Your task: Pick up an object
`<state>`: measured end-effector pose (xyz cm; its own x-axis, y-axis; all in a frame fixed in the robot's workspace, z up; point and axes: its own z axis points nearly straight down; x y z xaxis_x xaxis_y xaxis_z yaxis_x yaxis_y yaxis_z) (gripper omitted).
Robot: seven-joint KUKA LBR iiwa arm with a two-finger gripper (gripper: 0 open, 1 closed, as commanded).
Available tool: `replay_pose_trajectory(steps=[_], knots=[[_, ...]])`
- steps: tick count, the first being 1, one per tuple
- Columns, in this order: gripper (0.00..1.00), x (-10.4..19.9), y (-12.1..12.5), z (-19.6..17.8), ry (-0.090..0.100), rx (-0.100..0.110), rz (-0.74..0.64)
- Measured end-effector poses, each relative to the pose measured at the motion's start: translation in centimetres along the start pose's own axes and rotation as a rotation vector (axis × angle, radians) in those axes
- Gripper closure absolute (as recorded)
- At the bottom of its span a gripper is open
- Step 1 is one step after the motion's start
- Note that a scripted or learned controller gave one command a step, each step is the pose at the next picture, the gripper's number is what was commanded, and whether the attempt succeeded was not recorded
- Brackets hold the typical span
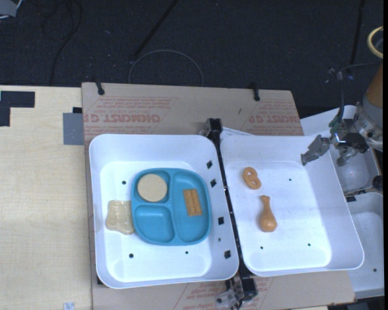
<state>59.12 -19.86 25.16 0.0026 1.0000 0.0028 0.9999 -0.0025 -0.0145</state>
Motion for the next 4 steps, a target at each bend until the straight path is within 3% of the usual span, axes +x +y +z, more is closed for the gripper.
replay_pose_trajectory(steps=[1,4], knots=[[0.00,0.0,0.2,-0.8,-0.003,-0.014,-0.003],[0.00,1.7,1.1,15.5,-0.001,-0.009,-0.004]])
